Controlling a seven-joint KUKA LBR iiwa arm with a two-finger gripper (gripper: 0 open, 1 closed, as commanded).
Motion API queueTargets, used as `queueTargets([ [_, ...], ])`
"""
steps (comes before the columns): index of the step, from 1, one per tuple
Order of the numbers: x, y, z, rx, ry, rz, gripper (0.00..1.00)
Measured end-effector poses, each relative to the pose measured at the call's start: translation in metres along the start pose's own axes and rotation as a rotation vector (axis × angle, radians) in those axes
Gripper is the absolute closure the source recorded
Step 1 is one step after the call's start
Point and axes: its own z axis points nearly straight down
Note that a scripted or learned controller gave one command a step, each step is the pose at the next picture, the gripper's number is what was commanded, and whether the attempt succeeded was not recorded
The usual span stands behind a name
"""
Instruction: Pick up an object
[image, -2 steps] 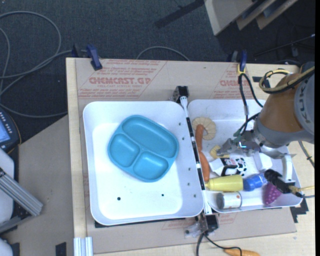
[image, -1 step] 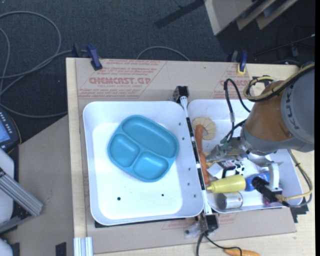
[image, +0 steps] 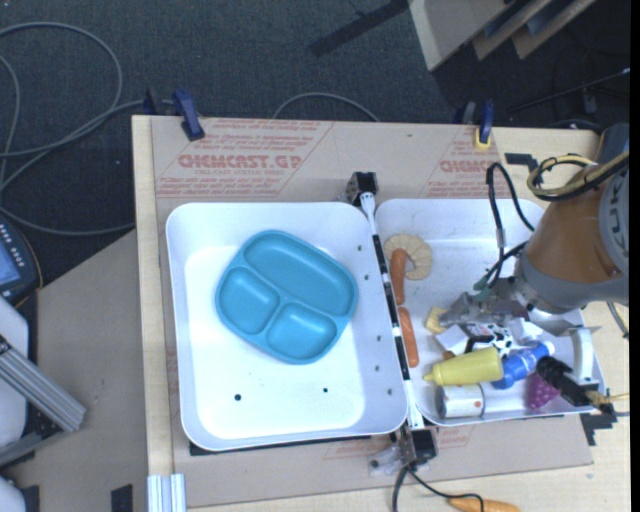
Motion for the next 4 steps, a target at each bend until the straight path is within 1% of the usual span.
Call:
queueTargets([
  [1, 0.038, 0.032, -0.050, 0.006, 0.000, -0.008, 0.00],
  [2, 0.048, 0.021, 0.002, 0.020, 0.003, -0.003, 0.00],
  [3, 0.047, 0.023, -0.011, 0.012, 0.001, -0.002, 1.00],
  [4, 0.124, 0.051, -0.100, 0.003, 0.002, -0.012, 1.00],
])
